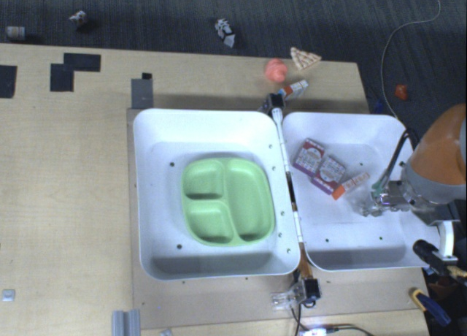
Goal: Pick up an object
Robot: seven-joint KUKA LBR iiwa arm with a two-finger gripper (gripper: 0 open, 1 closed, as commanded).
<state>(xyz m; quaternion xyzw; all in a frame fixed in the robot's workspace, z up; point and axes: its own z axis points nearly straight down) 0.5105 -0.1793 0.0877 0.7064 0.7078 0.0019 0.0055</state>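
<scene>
In the right bin (379,126) lie a purple and white packet (319,165) and, just to its right, a pale tube with an orange end (350,184). My gripper (373,203) hangs low over the right bin's floor, right of the tube and close to its pale end. The orange band of the arm (441,155) rises behind it at the right edge. The left bin (157,144) holds a green divided tray (226,199).
A pink ball (276,70), a triangular wedge (305,58) and a small tube (293,90) rest on the bench behind the bins. Black cable clips (310,291) sit at the front between the bins. Small litter lies on the dark floor.
</scene>
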